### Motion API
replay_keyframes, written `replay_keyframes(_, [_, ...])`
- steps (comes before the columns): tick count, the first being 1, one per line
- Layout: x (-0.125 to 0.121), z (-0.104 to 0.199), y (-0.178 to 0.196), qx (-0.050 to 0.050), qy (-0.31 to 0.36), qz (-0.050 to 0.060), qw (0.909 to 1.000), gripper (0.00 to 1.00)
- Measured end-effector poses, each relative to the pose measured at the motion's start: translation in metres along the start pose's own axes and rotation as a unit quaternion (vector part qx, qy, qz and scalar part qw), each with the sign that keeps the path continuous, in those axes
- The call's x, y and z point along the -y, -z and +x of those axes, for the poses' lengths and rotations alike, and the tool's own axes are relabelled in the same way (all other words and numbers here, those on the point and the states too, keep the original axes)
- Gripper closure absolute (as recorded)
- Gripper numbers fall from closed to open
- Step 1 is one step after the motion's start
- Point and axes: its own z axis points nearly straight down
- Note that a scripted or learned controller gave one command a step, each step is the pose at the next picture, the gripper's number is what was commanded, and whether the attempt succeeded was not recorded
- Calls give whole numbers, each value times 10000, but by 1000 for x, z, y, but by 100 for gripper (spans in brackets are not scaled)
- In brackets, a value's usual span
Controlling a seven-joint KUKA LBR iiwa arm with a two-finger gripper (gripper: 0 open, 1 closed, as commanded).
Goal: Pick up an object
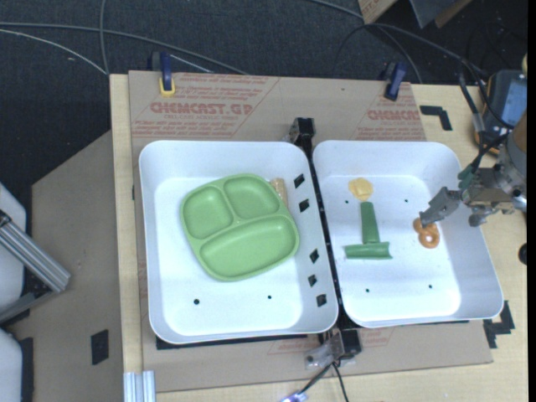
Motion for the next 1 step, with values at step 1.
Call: replay_keyframes(1, [-2, 0, 5, 12, 16, -56, 10000, 0])
